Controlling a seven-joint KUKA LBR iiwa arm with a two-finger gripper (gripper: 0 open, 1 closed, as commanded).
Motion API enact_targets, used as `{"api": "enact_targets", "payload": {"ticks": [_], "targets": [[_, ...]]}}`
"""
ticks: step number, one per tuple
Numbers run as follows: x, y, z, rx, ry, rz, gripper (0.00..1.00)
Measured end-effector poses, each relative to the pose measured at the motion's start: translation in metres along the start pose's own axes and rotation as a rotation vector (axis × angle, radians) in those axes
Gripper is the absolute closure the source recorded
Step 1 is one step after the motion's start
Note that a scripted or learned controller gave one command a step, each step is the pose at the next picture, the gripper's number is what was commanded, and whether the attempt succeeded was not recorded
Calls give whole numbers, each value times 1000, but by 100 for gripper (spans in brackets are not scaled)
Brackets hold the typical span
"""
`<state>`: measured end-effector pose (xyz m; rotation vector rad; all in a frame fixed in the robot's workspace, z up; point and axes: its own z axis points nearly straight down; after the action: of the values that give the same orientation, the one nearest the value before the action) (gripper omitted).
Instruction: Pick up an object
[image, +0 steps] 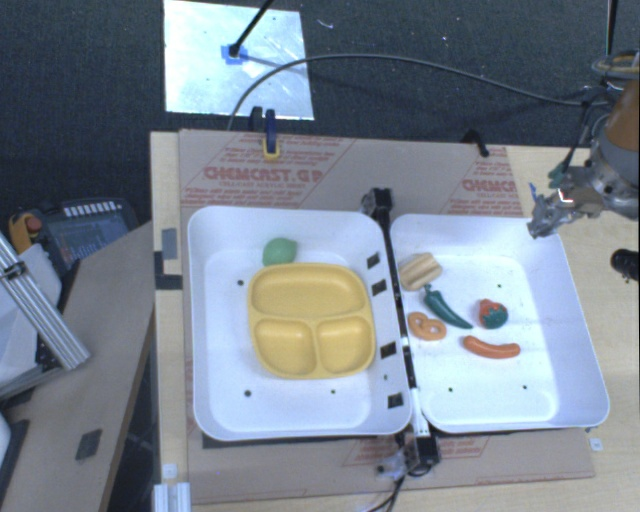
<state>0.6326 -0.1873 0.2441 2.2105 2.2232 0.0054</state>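
Observation:
The right bin (560, 390) holds a tan bread piece (419, 269), a green pepper (445, 308), an orange pretzel (427, 327), a red and green round fruit (492, 314) and an orange sausage (491, 348). My gripper (545, 217) hangs at the right bin's far right corner, above its rim, well away from the food pieces. Nothing shows between its tips. A green round object (281, 251) lies in the left bin behind the yellow tray (307, 320).
The left bin (215, 390) holds the yellow three-compartment tray. A black divider (392, 300) runs between the bins. Cardboard (330, 170) lies under both. A clamp (269, 135) and cables sit at the back; a pendant (85, 225) is at left.

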Motion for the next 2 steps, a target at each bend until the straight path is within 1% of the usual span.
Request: {"api": "enact_targets", "payload": {"ticks": [1, 2], "targets": [[59, -13, 9, 7, 4, -4, 100], [111, -38, 6, 7, 4, -3, 100]]}}
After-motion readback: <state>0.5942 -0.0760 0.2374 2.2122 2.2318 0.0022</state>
